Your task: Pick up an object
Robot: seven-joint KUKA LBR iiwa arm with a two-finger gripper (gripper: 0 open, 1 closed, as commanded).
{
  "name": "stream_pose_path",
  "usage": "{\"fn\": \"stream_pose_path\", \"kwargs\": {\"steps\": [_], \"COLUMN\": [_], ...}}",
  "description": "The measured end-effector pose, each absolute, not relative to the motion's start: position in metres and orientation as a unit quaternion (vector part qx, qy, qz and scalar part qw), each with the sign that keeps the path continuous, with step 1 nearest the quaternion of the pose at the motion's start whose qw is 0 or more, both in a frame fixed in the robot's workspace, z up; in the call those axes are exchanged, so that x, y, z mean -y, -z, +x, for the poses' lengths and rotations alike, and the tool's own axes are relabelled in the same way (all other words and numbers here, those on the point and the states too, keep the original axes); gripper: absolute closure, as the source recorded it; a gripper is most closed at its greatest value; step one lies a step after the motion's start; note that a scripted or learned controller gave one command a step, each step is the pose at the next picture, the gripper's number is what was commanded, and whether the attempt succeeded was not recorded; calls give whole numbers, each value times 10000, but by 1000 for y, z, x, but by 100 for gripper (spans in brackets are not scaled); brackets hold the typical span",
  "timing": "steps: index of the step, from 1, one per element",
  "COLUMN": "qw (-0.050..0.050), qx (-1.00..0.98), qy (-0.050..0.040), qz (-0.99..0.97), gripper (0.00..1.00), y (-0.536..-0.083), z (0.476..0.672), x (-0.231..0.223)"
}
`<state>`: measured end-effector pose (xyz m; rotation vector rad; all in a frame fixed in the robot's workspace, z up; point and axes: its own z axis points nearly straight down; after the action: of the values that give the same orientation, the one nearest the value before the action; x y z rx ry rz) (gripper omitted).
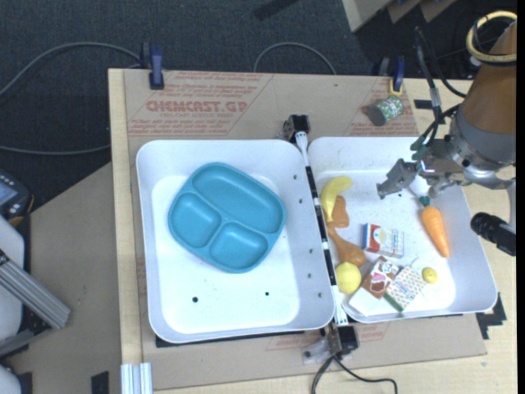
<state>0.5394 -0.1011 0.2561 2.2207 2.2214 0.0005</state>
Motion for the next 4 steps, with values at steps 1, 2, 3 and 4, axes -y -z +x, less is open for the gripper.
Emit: {"fn": "stream_pose_path", "kwargs": {"steps": [1, 2, 3, 4], "qw": [-56, 41, 44, -11], "qx": [-7059, -7076, -7085, -7059], "qy": [32, -36, -40, 9], "qz": [7082, 7066, 7057, 7083], "gripper": [0, 0, 0, 0], "y": [-167, -102, -88, -84], "z": [481, 483, 528, 477], "x": [102, 106, 94, 101]}}
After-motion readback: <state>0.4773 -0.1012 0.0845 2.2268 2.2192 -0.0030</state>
